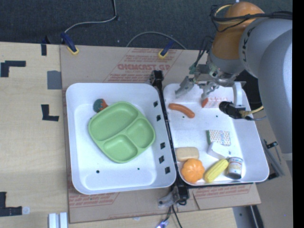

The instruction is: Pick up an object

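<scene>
My gripper (pixel 193 90) hangs over the far end of the right bin (pixel 251 141), its two fingers spread apart with nothing between them. An orange sausage (pixel 181 109) lies just below and left of the fingertips. Nearer the front of this bin sit a tan bread piece (pixel 186 153), an orange fruit (pixel 192 170), a yellow corn cob (pixel 215 170), a small can (pixel 234 167) and a patterned box (pixel 218 137) beside a white block (pixel 218 151).
The left bin (pixel 78 137) holds a green divided plate (pixel 121 131) and a small teal and orange object (pixel 99 105) at its far left. A black divider (pixel 164 127) joins the bins. Cables (pixel 114 13) and clamps run along the cardboard's far edge.
</scene>
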Controlling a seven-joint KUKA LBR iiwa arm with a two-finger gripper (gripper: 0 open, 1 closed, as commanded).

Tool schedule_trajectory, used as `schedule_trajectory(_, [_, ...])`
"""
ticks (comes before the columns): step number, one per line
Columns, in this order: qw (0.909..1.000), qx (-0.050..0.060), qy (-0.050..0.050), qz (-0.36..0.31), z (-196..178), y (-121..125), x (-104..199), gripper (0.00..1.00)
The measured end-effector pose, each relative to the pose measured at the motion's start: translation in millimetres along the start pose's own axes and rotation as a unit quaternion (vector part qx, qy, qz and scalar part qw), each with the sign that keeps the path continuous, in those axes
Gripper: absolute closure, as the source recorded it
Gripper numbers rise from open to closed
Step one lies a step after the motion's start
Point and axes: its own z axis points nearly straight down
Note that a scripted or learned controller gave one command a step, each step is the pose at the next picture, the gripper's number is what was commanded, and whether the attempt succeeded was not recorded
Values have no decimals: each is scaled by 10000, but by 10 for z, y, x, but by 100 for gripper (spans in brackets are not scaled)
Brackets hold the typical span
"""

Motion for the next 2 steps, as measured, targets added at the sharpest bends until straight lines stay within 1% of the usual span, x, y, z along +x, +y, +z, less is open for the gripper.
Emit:
schedule_trajectory(1, [10000,-18,-5,-1,977,-122,-136,0])
schedule_trajectory(2, [10000,-26,-10,-2,876,-119,-136,100])
